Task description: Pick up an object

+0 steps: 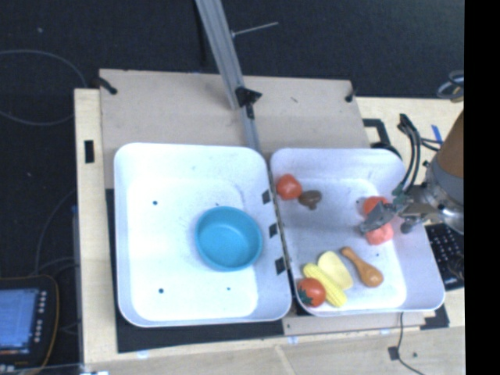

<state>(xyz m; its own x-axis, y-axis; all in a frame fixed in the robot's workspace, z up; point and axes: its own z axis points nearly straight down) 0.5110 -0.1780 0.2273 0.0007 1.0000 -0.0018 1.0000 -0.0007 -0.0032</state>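
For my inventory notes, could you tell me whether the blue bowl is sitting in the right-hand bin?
No, the blue bowl sits in the left bin, while the right bin holds the small toy foods.

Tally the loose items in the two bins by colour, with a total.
Blue: 1, the bowl
Red: 3, at and
Yellow: 2, at and
Brown: 2, at and
Total: 8

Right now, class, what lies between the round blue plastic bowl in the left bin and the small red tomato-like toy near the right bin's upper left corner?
In the camera view, the bins' adjoining white rims lie between the blue bowl and the red toy.
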